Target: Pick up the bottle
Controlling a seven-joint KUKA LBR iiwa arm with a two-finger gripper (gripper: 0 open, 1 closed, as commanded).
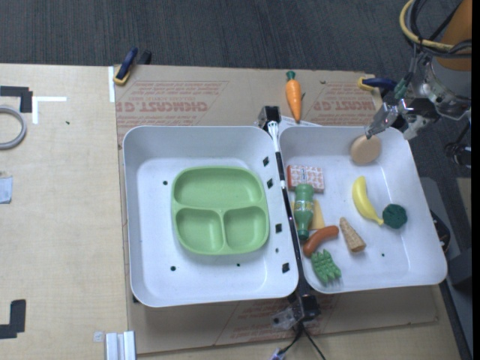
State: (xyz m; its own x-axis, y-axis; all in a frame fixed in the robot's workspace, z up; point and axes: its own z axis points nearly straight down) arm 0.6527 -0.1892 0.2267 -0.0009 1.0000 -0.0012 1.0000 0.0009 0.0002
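Well left of the tool (382,120) — grip state unclear — lies the bottle (303,209).

The left white bin (142,223) holds a green plate with 3 compartments (221,209). In the right white bin (420,223) lie a banana (365,199), broccoli (394,215), a tan disc (366,150), a sausage (322,238) and a red-patterned packet (306,176). A toy carrot (293,94) rests on the cardboard (172,100) behind the bins.
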